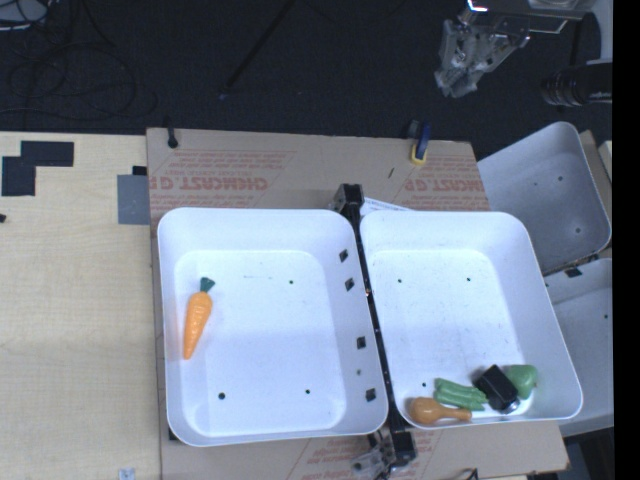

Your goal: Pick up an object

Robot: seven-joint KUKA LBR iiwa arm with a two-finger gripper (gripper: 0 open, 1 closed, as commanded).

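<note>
Two white bins on bench. Carrot (196, 318) alone in left bin (250, 230). Right bin (450, 233) near corner: green pod (460, 394), black block (497, 387), orange pear-shaped piece (437, 412). Gripper (466, 60) high above far edge, nothing grasped; finger state unclear.

We find one readable item: red block lettering printed on the brown cardboard sheet (300, 173) beneath the two bins, upside down to the camera, which we read as roughly "CHEMCAST G.P." near the sheet's far left corner. Similar red print along the sheet's near edge (335, 458) is too small for us to read.
</note>
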